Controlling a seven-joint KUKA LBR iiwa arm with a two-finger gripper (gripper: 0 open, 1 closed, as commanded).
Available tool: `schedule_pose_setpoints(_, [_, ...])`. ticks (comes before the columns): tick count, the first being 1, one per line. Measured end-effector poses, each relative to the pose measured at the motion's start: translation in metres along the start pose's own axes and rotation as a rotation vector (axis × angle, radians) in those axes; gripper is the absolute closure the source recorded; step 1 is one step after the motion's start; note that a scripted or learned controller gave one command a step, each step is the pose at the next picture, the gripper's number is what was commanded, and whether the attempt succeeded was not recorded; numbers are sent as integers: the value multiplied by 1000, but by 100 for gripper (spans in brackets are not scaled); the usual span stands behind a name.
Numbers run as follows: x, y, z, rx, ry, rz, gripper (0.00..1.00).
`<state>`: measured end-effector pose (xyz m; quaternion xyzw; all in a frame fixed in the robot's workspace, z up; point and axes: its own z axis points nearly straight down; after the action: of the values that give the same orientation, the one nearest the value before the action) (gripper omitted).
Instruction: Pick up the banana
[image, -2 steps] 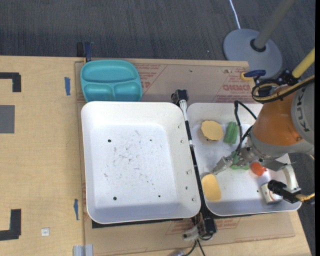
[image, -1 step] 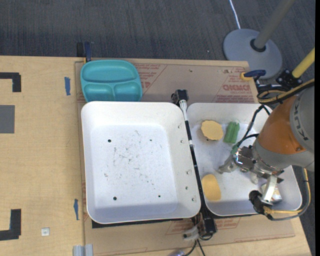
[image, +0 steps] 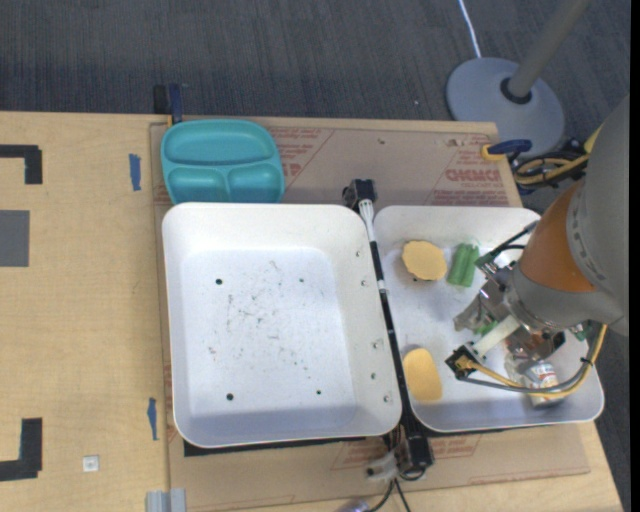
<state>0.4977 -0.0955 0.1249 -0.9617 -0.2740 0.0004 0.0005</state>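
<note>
The right bin (image: 560, 415) holds two yellow items. A rounded yellow piece (image: 424, 261) lies near its far left, and an oblong yellow-orange piece (image: 422, 375) lies by its near left wall. I cannot tell which of them is the banana. A green cylinder (image: 463, 265) lies just right of the rounded piece. My gripper (image: 487, 330) hangs low over the middle of the right bin, right of the oblong piece and apart from it. The wrist and arm hide the bin's right half.
The left bin (image: 190, 300) sits beside the right one, with a ridge between them. A teal divided tray (image: 222, 160) rests behind the left bin. A thin yellow cable (image: 520, 386) loops under the wrist. A grey stand base (image: 503, 92) is at the far right.
</note>
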Motion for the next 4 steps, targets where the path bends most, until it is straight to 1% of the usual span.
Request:
schedule_pose_setpoints(1, [0, 0, -10, 2, -1, -2, 100])
schedule_pose_setpoints(3, [2, -1, -29, 5, -2, -5, 100])
schedule_pose_setpoints(4, [1, -1, -29, 5, -2, -5, 0])
